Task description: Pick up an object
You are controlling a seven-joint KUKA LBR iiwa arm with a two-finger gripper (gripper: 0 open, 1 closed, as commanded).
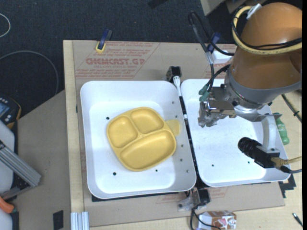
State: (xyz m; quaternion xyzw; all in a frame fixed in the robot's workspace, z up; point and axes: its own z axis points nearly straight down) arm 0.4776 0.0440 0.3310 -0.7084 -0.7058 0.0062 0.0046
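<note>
The step in hand looks like the approach, with no grasp to be seen yet. The arm [268, 47] reaches in from the right and the gripper [209, 118] hangs over the left part of the right bin [225, 169], toward its far side and just beside the wall it shares with the left bin [91, 128]. Seen from above at this slant, it cannot be told whether the gripper is open or closed, and nothing can be made out in its hold. The white floor around it looks bare, so a descent here would probably close on nothing. The plainest thing to pick is the yellow plate [141, 138], a three-part dish lying flat in the middle of the left bin, well apart from the gripper and across the wall between the bins. A green item [282, 131] lies against the right wall of the right bin (too small and too hidden by the arm to name). Going for the plate would likely call for a move left over the wall and a grip on its raised rim or a divider, since the dish is broad and shallow. The green item is nearer but hugs the wall, which leaves little room beside it.
</note>
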